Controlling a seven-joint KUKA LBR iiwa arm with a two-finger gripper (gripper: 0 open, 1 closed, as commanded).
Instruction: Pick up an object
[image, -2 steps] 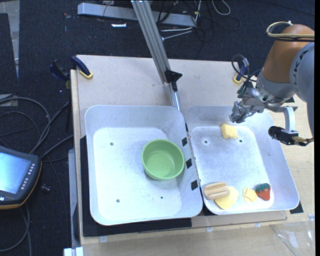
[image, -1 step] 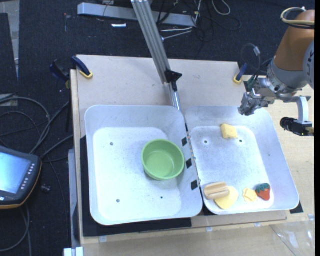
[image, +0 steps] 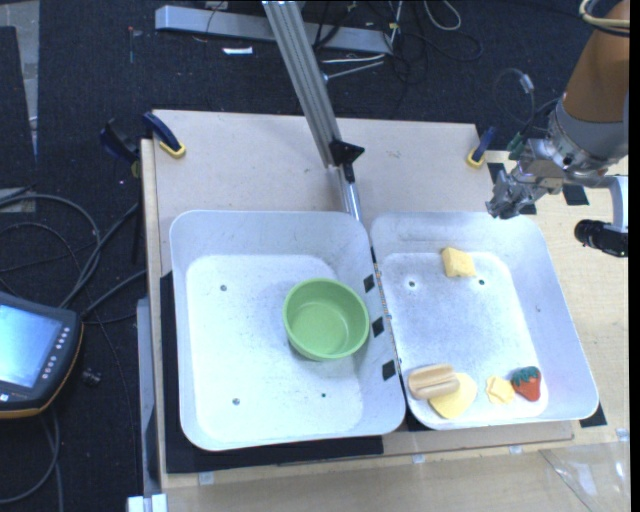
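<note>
Gripper (image: 507, 203) hangs over the right bin's (image: 560, 300) far right corner, nothing between its fingers; opening can't be told. Green bowl (image: 325, 319) in left bin (image: 200, 300); yellow pieces (image: 458, 263), bun-like item (image: 432, 380) and strawberry (image: 527, 384) in right bin.

- No readable text, labels, brands, nos. or signs anywhere in view.
- Handheld pendant (image: 30, 355) at left edge: screen lit pale blue, too blurred and cut off to read.
- Green bowl (image: 326, 319), white bins (image: 200, 300), food pieces: no markings visible.
</note>
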